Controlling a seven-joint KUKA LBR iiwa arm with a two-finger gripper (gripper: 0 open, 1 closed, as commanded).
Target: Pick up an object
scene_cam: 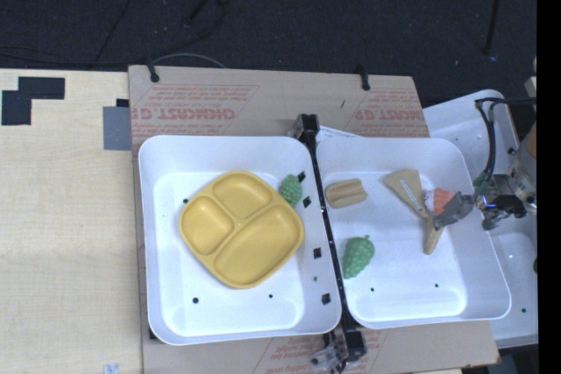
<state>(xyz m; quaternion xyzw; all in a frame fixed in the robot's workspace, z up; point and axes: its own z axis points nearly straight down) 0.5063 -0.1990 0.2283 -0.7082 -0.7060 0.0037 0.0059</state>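
Filling most of the left white plastic bin (166,311) is a glossy yellow three-compartment plate (241,228), a small knobbly green piece (290,187) touching its upper right edge. In the right white bin (412,302) lie a bumpy green grape cluster (358,256) near the lower left, a smooth tan bread roll (344,193) by the left wall, and a tan wooden spatula (416,204), long axis running toward the right edge. At that edge the gripper (451,210) hovers over the spatula's handle beside an orange piece (441,198); I cannot tell its state.
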